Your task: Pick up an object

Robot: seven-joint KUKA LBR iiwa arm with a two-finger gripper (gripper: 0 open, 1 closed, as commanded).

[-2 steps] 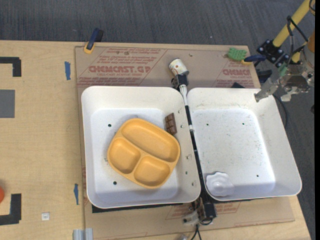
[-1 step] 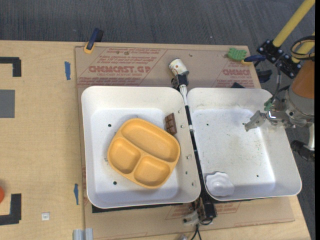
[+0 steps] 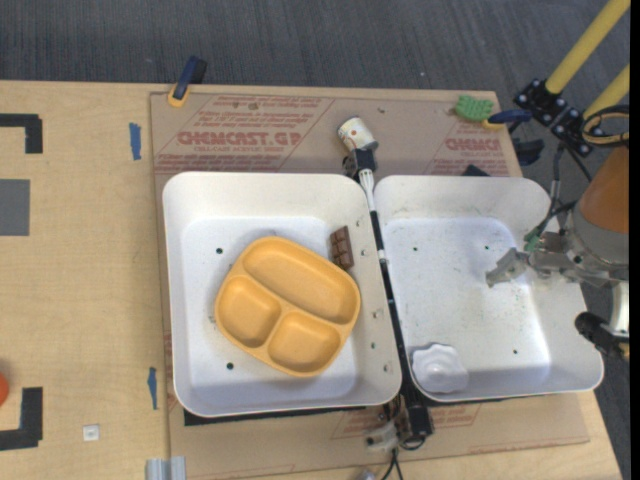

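Note:
A yellow divided plate point(image 3: 288, 305) lies in the left bin point(image 3: 190, 268), taking up most of its floor. A small brown block point(image 3: 342, 246) rests by that bin's right wall, just beyond the plate's far edge. In the right bin point(image 3: 450, 238) a whitish translucent object point(image 3: 440, 366) sits at the near wall. My gripper point(image 3: 510, 266) hangs low over the right side of the right bin, well apart from the whitish object, with nothing visibly in it.
The arm's orange band point(image 3: 612, 196) and grey wrist reach in over the right bin's right rim. A white-capped fixture point(image 3: 355, 136) stands behind the divider between the bins. A green clip point(image 3: 468, 107) and a blue clamp point(image 3: 186, 76) sit on the cardboard's far edge.

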